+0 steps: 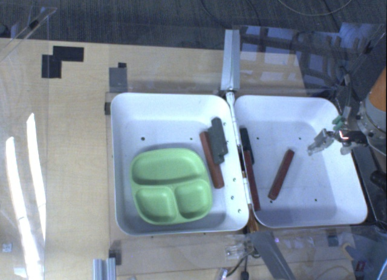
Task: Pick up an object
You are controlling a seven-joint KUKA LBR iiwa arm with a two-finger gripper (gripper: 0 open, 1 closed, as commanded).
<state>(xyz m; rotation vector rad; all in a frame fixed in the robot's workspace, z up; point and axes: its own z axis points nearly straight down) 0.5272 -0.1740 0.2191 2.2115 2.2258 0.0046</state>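
My gripper (pixel 332 141) hangs over the right side of the right bin (pixel 302 110), open with nothing between its fingers. A brown stick (pixel 281 174) lies at a slant on the bin floor, to the left of and below the gripper and apart from it. Along the right bin's left wall lie a black bar (pixel 245 145) and a thin reddish-brown stick (pixel 251 189). In the left bin (pixel 151 106) sit a green divided plate (pixel 172 183), a brown stick (pixel 212 160) and a dark grey block (pixel 217 140) lying across it.
A metal divider post (pixel 230 61) stands behind the seam between the bins. The arm's orange band (pixel 378 96) is at the right edge. Black markers (pixel 60 59) lie on the wooden bench at the far left. Cables trail on the floor behind.
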